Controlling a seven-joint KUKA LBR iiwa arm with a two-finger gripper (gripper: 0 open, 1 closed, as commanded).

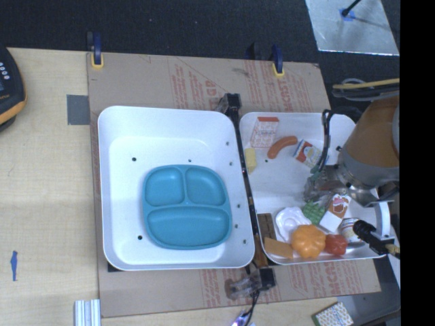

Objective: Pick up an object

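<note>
A robot arm (370, 151) with a wide orange band above a rounded grey wrist section. A thin black cable (326, 138) loops beside it. Its hand (319, 185) is dark grey metal.

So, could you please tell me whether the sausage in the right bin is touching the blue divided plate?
Apart. The camera view shows the sausage lying in the right bin, while the blue divided plate sits in the left bin, with both bin walls between them.

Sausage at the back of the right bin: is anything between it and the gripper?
Yes. The sausage lies left of the gripper, with a small red-and-white packet between them. A black cable also rises beside the gripper.
</note>
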